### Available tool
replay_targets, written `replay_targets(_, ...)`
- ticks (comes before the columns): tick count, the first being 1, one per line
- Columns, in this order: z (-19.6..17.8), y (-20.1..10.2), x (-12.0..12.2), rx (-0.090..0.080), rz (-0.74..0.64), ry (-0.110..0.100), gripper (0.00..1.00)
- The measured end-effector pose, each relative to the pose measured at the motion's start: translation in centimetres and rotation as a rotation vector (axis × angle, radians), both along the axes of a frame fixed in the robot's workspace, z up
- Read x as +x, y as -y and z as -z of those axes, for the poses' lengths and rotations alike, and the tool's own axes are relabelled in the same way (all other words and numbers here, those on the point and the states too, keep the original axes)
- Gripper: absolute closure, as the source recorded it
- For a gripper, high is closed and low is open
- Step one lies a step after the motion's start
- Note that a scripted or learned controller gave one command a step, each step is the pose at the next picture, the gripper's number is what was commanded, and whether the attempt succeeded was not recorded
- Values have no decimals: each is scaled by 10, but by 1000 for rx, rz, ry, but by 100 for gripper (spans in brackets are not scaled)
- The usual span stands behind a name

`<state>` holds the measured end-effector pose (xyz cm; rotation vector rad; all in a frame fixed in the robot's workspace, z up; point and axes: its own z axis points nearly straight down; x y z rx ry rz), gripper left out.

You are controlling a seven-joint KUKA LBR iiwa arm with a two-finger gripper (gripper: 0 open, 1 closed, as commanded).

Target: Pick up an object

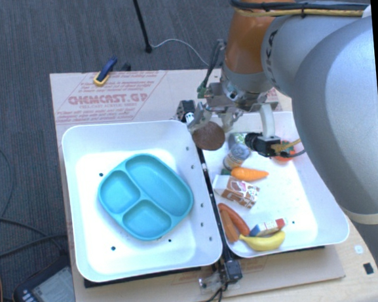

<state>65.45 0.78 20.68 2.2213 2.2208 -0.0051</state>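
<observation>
Banana [263, 241] sits nearest, carrot [249, 173] farther back in my right bin [327, 224]. My gripper [209, 136] is pinching a brown round thing [209, 137] over the divider, arm [313, 70] reaching in from the right.

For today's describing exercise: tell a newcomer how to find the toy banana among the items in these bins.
Start at the right-hand white bin, the one crowded with small toys. Go to its near edge, closest to the camera, where the banana lies beside a reddish sausage. It is the only yellow, curved item; the carrot further back is orange and straight.
</observation>
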Motion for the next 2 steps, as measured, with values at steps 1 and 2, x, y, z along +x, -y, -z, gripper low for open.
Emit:
replay_targets(1, 23, 14, -68, 1, 0, -1, 100)
replay_targets(2, 13, 14, -68, 0, -1, -1, 100)
